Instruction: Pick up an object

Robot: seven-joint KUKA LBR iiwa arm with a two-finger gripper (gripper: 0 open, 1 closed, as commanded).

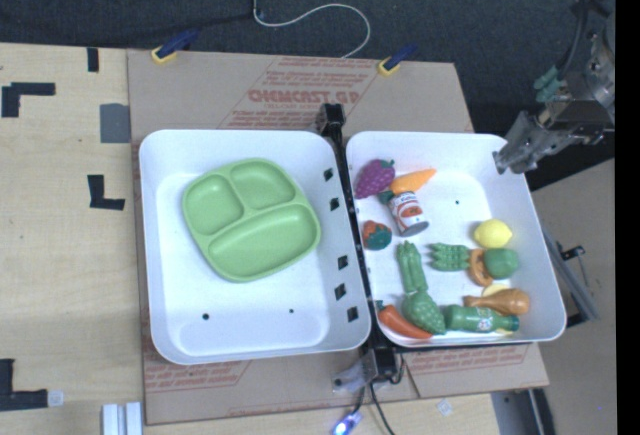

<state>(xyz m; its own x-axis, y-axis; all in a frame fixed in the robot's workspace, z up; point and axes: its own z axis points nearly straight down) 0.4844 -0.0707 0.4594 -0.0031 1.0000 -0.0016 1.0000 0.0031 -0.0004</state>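
The end effector [515, 155] is being held at the upper right corner of the right bin [530, 213], off the toys; its state cannot be told. A yellow lemon [492, 233] is being observed right of frame centre. It is being judged light, rigid and slick; a grip across its middle is being advised.

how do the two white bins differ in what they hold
The left bin holds one thing, a green divided plate, lying flat with much bare floor around it. The right bin holds many small toy foods, among them purple grapes, a yellow lemon and a small can, mostly bunched toward its near edge. Both bins are shallow, white and about the same size.
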